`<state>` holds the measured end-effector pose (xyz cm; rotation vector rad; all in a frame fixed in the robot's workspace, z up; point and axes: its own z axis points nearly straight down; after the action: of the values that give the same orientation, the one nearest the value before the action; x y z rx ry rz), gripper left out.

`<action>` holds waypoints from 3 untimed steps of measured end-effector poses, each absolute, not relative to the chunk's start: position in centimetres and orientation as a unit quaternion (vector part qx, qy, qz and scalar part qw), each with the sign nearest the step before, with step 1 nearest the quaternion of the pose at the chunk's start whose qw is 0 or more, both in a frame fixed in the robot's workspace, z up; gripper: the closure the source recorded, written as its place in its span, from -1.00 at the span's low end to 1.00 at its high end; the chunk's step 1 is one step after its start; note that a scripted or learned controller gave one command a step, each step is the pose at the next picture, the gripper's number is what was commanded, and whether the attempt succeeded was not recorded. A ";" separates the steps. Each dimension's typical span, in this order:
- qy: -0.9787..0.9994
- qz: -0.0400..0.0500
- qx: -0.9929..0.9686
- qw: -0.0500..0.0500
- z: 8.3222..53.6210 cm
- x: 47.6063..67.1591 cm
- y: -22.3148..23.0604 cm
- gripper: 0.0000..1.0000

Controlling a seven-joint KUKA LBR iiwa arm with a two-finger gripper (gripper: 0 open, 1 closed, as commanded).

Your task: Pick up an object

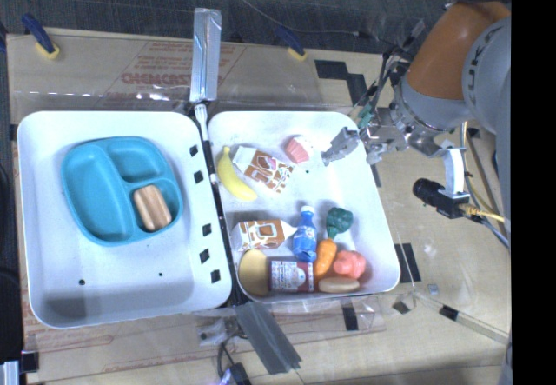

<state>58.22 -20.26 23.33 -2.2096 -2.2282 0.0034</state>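
My gripper (340, 146) hangs over the upper right part of the right bin (369, 201), just right of a small pink object (298, 149), and nothing shows in it. The right bin holds a banana (233, 176), a printed carton (266, 170), a second carton (261, 234), a blue bottle (304, 237), a green item (339, 221), a carrot (325, 256), a pink fruit (350, 263) and a can (285, 275). They crowd the bin's lower half.
The left bin (52, 288) carries a blue divided plate (100, 192) with a brown bun (152, 207) on it. A metal divider post (205, 53) stands between the bins at the back. The arm's orange band (447, 53) looms at the right.
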 end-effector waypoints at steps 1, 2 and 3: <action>-0.758 -0.004 -0.653 -0.005 10.7 48.1 -21.1 -1.00; -0.633 0.000 -0.774 0.001 9.1 51.8 -13.6 -1.00; -0.634 0.001 -0.773 0.002 10.0 51.8 -13.6 1.00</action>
<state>51.80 -13.60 10.04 -2.4261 -1.9890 0.0035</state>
